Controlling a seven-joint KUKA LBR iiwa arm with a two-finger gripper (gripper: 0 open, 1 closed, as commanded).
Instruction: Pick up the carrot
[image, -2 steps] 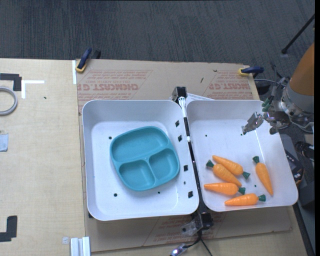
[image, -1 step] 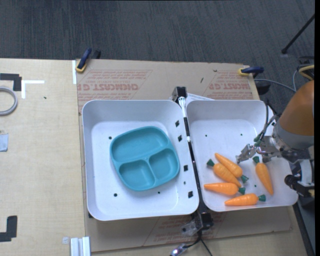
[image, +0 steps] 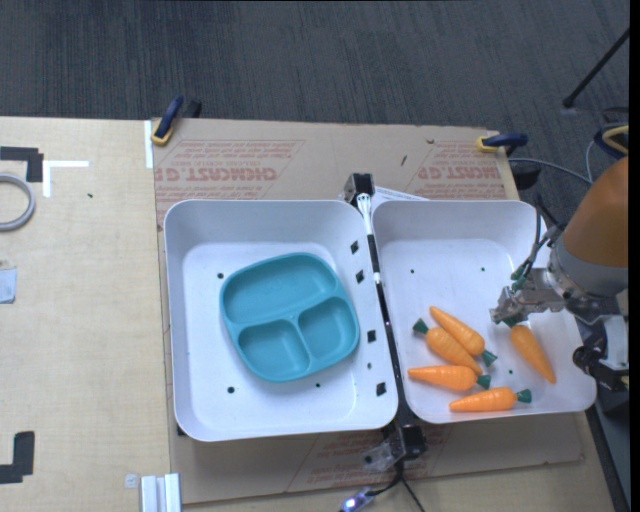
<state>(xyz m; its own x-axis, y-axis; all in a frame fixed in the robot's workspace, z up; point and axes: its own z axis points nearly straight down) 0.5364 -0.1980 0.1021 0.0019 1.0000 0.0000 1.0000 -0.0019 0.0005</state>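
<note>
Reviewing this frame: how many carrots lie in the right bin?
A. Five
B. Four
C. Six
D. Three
A. Five carrots show on the floor of the right bin: two side by side in the middle, one below them, one near the front wall, and one at the right just below the hand.

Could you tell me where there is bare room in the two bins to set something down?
The right bin's far half, behind the carrots, is bare. The left bin has only margins around the teal tray. It is crowded near the gripper.
</note>
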